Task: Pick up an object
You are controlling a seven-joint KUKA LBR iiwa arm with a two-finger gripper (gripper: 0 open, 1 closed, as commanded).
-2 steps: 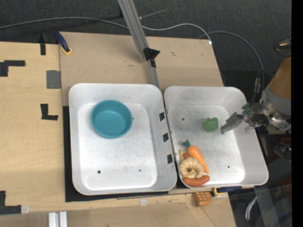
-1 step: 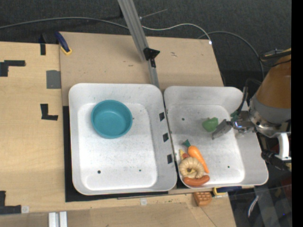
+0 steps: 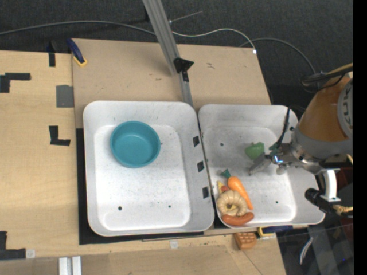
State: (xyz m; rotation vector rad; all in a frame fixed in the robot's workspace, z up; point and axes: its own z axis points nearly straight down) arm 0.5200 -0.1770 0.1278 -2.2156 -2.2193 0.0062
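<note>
Two shallow white bins sit side by side on the wooden worktop (image 3: 34,171). The left bin (image 3: 97,211) holds a teal bowl (image 3: 135,144), upright, in its upper left part, well apart from everything else. The right bin (image 3: 241,116) holds the small things. A green piece (image 3: 254,150) lies near the middle of that bin; what it is cannot be told at this size. Lower down, near the bin's front left corner, a carrot (image 3: 239,190) with a green top lies at a slant, its leafy end toward the upper left. Just below it and touching it sits a pale, ribbed, curled item (image 3: 230,201), and an orange-red sausage-like piece (image 3: 237,218) lies along the front wall, touching the pale item from below. The arm (image 3: 324,119) reaches in from the right, its orange band over the bin's right wall. The gripper (image 3: 265,160) is low over the right bin, just right of and slightly below the green piece, very near it; contact cannot be judged. Whether the gripper is apart or together cannot be told, as its tip is dark and small here. Nothing is seen clamped in it. Thin cables (image 3: 114,24) run across the dark floor beyond the worktop, and a grey metal bar (image 3: 163,30) slants down toward the gap between the bins.
</note>
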